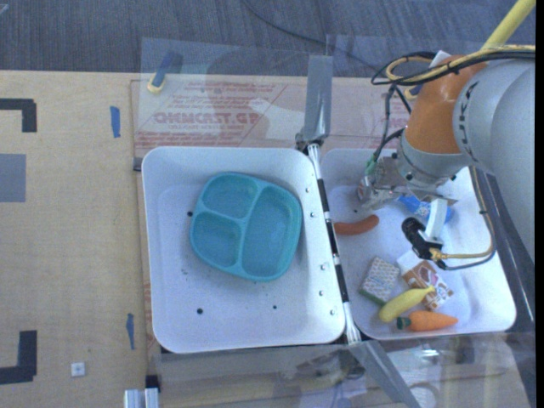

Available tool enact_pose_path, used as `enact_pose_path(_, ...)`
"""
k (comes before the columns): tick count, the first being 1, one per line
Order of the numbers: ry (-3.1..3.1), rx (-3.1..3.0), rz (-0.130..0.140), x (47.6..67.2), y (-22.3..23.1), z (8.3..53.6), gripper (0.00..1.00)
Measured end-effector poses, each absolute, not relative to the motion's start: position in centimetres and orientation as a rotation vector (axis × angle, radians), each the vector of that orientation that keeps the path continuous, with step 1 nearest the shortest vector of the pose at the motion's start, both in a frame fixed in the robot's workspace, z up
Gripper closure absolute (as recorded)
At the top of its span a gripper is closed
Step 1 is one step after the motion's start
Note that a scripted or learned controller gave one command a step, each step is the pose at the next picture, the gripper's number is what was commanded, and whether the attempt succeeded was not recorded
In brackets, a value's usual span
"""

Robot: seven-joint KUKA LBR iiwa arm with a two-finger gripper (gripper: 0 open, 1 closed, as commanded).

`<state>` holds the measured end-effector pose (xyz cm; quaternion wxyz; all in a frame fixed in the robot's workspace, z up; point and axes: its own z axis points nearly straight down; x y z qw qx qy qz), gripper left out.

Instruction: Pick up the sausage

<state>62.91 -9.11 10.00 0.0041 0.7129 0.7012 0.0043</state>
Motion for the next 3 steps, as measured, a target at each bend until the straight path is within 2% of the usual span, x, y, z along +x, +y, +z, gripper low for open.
enact_pose_path(1,2.197,2.234,0.014,62.9,-9.1,10.0,0.00)
enact_pose_path(2,2.204,2.233,0.009,58.8,-9.5,8.8,0.00)
enact_pose_path(3,2.195,2.236,0.016,58.9,-9.7,10.0,1.00)
